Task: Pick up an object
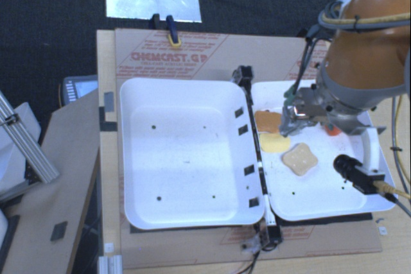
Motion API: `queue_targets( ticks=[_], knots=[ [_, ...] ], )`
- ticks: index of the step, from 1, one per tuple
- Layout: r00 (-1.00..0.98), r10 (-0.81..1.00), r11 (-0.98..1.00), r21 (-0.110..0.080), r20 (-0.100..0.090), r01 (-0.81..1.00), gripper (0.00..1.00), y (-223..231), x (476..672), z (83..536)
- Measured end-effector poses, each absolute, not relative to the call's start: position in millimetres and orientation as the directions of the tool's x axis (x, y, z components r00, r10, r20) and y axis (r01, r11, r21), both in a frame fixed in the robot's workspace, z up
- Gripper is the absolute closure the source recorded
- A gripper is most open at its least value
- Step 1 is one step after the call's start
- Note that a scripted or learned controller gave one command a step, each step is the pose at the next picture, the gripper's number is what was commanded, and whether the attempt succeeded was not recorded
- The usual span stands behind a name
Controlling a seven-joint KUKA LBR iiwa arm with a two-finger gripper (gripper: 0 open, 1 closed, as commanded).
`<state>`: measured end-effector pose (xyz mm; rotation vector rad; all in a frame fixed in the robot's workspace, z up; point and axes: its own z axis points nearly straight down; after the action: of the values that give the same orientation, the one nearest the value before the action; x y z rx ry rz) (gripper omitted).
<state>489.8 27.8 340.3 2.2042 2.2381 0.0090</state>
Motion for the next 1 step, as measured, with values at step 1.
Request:
queue_targets(
  ticks=[1],
  knots=[
    [-0.008, 1.0, 0.008, 0.02, 0.003, 1.0, 1.0, 61.4, 508.3, 487.3]
  ],
)
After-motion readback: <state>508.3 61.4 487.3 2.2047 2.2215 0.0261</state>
